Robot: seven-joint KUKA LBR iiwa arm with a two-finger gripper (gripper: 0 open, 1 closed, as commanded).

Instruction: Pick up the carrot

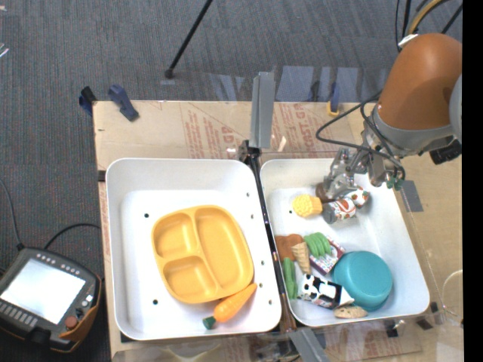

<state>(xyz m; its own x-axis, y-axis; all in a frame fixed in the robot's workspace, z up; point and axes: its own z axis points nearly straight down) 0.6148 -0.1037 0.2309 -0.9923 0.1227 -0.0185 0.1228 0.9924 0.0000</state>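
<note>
Bins of shallow white plastic sit side by side on my surface. My grey arm [419, 89] reaches over the right bin [407, 236]. The left bin [124, 179] holds a yellow divided plate [201, 253], and the orange carrot [234, 303] touches its near edge. My claw [337, 181] hangs above a small can [343, 207]; whether it is open I cannot tell.

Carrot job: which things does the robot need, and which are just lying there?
Needed: carrot, gripper.
Just lying about: yellow divided plate, toy corn, small can, teal bowl, cow-patterned toy.
</note>
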